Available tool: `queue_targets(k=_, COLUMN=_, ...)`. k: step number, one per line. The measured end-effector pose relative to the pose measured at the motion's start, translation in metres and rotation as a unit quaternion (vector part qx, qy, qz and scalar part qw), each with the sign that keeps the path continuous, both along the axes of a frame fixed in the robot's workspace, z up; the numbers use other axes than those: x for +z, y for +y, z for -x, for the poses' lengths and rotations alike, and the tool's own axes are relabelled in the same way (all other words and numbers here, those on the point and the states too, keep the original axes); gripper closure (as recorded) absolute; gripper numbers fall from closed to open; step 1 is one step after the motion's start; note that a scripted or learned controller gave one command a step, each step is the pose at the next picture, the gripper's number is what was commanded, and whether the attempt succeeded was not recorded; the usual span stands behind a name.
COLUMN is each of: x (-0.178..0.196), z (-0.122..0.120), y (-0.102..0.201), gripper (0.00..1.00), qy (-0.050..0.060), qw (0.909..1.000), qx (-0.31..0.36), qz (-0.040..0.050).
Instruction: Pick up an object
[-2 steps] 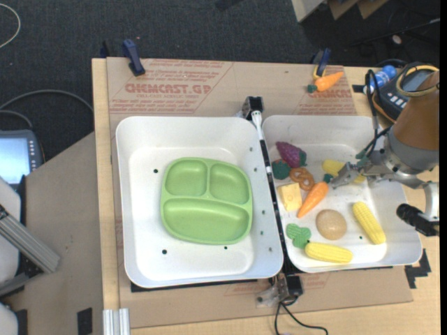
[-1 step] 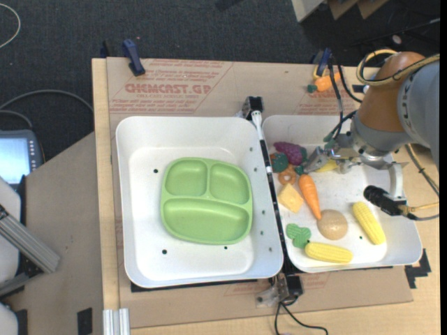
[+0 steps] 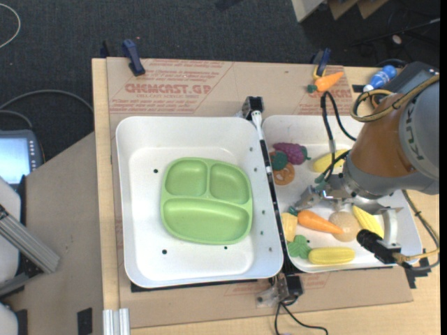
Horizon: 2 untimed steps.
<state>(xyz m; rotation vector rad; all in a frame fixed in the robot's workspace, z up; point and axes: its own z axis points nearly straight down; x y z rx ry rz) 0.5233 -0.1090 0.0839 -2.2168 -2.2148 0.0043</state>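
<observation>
Toy food crowds the right-hand white bin (image 3: 412, 246) on a cardboard-topped bench (image 3: 209, 82): along its near edge lies a yellow banana-like piece (image 3: 331, 256), with a small green broccoli-like piece (image 3: 299, 246) just to its left. Above them rest an orange carrot (image 3: 318, 222), a pale egg-shaped piece (image 3: 343, 223) and a yellow corn cob (image 3: 368, 221). Farther back sit a purple bunch of grapes (image 3: 291, 151), a teal-and-brown piece (image 3: 281, 167) and another yellow piece (image 3: 323, 162).

A grey KUKA arm (image 3: 391, 145) with an orange band reaches in from the right, its gripper (image 3: 312, 194) low over the middle of this bin, just above the carrot. Whether its fingers are parted or closed cannot be told from this angle, and no toy is seen between them.

Beside it, the left-hand white bin (image 3: 133, 187) holds a green three-compartment plate (image 3: 207, 201). Blue clamps (image 3: 133, 56) pin the cardboard at the far edge, where a second orange carrot toy (image 3: 326, 82) lies outside the bins.
</observation>
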Motion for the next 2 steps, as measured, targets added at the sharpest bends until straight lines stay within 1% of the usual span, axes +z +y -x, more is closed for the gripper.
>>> queue_targets(k=1, x=0.001, z=-0.051, y=0.014, gripper=0.0, qy=-0.006, qw=1.0, qx=0.002, qz=0.0024)
queue_targets(k=2, x=0.001, z=-0.097, y=0.01, gripper=0.0, qy=-0.006, qw=1.0, qx=0.002, qz=0.0026)
